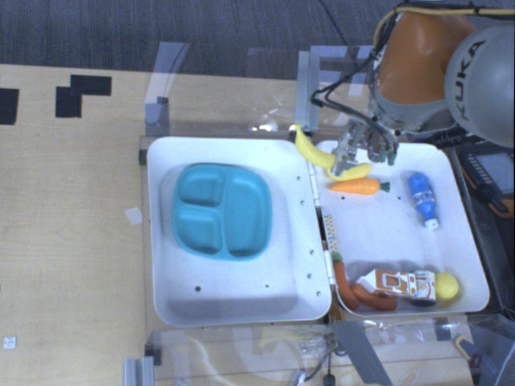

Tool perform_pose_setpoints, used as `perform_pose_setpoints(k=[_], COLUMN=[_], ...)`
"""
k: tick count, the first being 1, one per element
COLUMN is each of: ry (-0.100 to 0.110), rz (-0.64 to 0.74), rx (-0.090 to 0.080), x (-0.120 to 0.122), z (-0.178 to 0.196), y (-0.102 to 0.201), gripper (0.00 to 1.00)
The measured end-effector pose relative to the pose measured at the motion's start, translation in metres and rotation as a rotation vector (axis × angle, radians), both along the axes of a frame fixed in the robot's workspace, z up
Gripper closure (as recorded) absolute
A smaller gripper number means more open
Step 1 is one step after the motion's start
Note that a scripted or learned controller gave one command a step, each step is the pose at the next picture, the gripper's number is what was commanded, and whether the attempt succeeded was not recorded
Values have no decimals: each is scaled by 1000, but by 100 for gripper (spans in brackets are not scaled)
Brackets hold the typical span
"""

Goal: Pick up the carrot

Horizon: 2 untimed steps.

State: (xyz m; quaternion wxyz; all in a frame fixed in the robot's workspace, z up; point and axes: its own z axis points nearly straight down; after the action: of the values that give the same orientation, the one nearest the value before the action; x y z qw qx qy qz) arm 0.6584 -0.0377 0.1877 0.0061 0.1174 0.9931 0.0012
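An orange carrot (356,187) with a dark green stem end lies flat near the far left corner of the right bin (459,207). My gripper (352,156) hangs just above and behind it, over the yellow banana (318,154) that rests against the bin's far left rim. The fingers point down toward the banana and the carrot's near end. Nothing shows between them. The grey arm with its orange band reaches in from the upper right.
A blue water bottle (422,199) lies right of the carrot. Along the near wall lie a reddish sausage (362,294), a small carton (400,283) and a yellow lemon (447,286). The left bin (169,296) holds a blue divided plate (222,211).
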Motion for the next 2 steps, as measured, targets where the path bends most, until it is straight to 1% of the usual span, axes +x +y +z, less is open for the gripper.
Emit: perform_pose_setpoints(k=[1, 2], ry=[3, 1], rz=[230, 566], rx=[-3, -7], x=[-98, -82], z=[13, -1], y=[-3, -43], gripper=[100, 100])
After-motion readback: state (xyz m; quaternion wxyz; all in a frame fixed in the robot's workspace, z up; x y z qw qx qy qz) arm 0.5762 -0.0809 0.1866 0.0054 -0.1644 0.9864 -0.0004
